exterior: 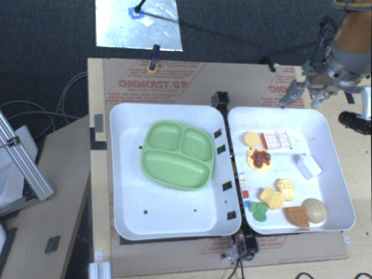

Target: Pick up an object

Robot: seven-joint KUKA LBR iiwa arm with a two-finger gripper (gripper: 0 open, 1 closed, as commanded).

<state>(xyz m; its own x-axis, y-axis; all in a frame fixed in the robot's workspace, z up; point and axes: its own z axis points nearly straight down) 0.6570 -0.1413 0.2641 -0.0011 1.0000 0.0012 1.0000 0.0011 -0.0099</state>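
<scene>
- The gripper [302,96] hangs above the far edge of the right bin [331,150], near its far right corner, with the grey arm [351,34] and its orange band rising away behind it.
- Its two fingers [290,95] are spread apart with nothing between them; the hand is released.
- All the small toy food lies in the right bin, on the near side of the gripper and apart from it.
- Closest to the gripper are a red-and-white packet [275,140] and a round yellow piece [252,139], side by side.
- Just nearer to me sits a yellow piece with red topping [260,159], and off to the right of it a small white carton [307,165].
- Farthest from the gripper, along the bin's near wall: two yellow pieces [278,193], a green piece [258,212], a brown waffle-like piece [297,216] and a pale round one [314,209] touching it.
- Well off to the gripper's left, the other bin [128,214] holds a green divided plate [178,154].
</scene>
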